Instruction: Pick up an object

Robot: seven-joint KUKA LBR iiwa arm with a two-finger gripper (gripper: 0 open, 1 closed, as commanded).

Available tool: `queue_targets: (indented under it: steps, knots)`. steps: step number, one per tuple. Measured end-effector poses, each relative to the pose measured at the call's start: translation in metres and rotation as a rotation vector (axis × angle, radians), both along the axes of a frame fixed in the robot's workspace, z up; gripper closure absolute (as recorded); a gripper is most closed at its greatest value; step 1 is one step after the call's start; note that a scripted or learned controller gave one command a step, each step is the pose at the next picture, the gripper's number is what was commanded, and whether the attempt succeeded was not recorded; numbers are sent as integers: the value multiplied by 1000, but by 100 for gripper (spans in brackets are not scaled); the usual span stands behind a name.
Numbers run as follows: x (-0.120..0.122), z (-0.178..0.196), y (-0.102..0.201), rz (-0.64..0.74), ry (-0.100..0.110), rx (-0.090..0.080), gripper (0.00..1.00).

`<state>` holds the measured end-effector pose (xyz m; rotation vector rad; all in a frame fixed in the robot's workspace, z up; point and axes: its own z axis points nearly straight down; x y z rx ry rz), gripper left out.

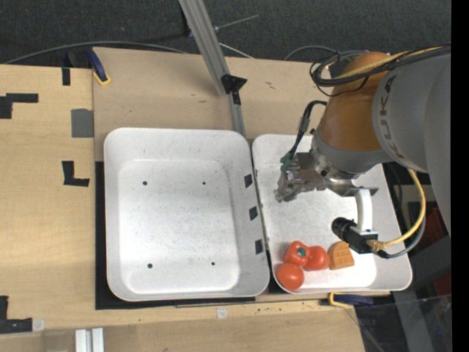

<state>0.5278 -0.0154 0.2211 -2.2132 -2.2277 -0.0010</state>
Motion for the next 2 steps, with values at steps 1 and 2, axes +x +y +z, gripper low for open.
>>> queue_targets:
  steps: [1,2]
  knots:
    - [4,-8,51,0,2,0,100]
    - [13,-10,99,0,2,0,100]
